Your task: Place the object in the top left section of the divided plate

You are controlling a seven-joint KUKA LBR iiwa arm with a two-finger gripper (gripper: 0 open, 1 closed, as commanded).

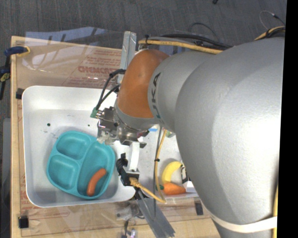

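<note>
A teal divided plate (68, 170) lies in the left white bin (38, 111), toward its front. It has two smaller sections on its left side and one long section on its right. An orange sausage-shaped object (96, 182) lies in the long right section, near the plate's front rim. My gripper (106, 130) hangs just above the plate's far right rim, under the orange wrist band (135, 86). The wrist and cables hide its tips.
The grey arm covers most of the right bin. A yellow banana-like piece (171, 171) and an orange carrot-like piece (174, 189) show in that bin beside the arm. A clear plastic sheet (68, 58) lies behind the left bin.
</note>
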